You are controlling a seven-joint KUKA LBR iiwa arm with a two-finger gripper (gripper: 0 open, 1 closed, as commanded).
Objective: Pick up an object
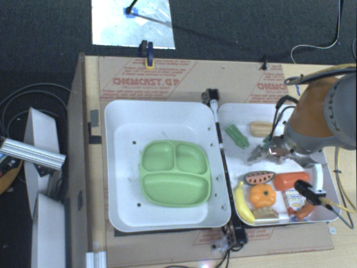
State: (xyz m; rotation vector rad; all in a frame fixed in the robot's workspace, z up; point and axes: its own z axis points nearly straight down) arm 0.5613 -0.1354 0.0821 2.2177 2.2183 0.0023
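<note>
Two shallow white plastic bins side by side on the bench. Left bin (120,149): a pale green three-compartment plastic plate (175,173) lying flat near its centre.

Right bin (234,113) holds the clutter. The grey arm with orange band (315,116) enters from 3 o'clock; its two-finger gripper (266,151) sits low over mid-bin, metal fingers splayed apart, nothing seen between them (whether the tips touch the bin floor cannot be told).

From the gripper:
- 9 o'clock: small green plastic block (237,136), tilted, near the dividing wall.
- 12 o'clock: tan bread-roll-like piece (260,129), partly behind the arm's cables.
- 6 o'clock: a watermelon-slice toy (259,178), with a red oblong piece (290,180) just beside it.
- Lower still: orange pumpkin-like toy (262,196), touching a yellow banana (241,201) on its 9 o'clock side.
</note>
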